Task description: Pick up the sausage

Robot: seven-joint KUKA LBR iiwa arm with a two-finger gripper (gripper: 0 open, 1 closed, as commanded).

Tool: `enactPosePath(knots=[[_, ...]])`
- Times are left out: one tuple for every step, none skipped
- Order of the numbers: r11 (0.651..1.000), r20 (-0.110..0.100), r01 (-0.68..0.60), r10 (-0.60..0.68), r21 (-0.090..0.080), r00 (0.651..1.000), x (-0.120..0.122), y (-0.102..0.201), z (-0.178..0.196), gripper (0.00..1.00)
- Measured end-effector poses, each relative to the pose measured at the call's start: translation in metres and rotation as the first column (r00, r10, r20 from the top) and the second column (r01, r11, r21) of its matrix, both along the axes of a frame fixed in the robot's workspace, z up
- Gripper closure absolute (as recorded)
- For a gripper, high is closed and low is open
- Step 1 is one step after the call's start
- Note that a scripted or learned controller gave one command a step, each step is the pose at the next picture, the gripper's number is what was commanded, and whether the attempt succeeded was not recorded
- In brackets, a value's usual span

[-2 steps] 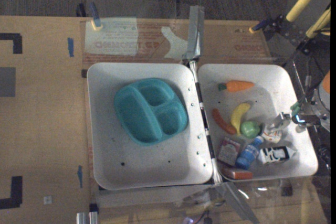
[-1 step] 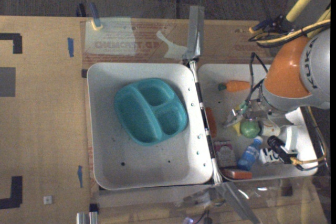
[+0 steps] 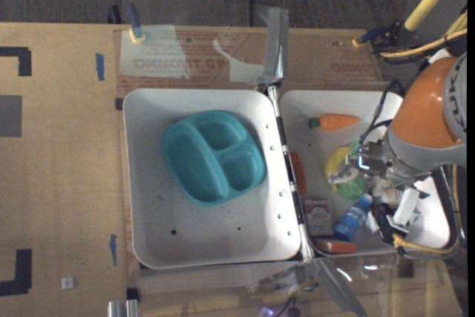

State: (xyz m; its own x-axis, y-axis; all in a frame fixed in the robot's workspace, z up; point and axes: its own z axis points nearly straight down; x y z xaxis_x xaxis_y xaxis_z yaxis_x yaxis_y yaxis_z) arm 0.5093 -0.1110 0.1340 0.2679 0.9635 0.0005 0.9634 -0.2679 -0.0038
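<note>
The sausage (image 3: 297, 171) is a thin reddish-orange stick lying along the left wall of the right bin (image 3: 297, 104). It lies lengthwise, near to far, and nothing touches it. My gripper (image 3: 350, 171) hangs low over the middle of that bin, right of the sausage by a short gap. It sits above a yellow piece (image 3: 336, 159) and a green piece (image 3: 349, 189). The grey arm with its orange band (image 3: 424, 119) comes in from the right and hides part of the bin's right side.
An orange carrot (image 3: 338, 122) lies at the back of the right bin. A blue bottle (image 3: 352, 217), a small red-and-white box (image 3: 318, 215) and a red-orange stick (image 3: 338, 247) lie near its front. The left bin (image 3: 141, 159) holds a teal divided plate (image 3: 214, 157).
</note>
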Motion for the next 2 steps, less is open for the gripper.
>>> enactPosePath(knots=[[1.000, 0.012, 0.018, -0.018, -0.001, 1.000, -0.027, -0.010, -0.046, 0.00], [0.940, 0.018, 0.342, -0.342, -0.003, 0.940, -0.027, 0.007, -0.046, 0.00]])
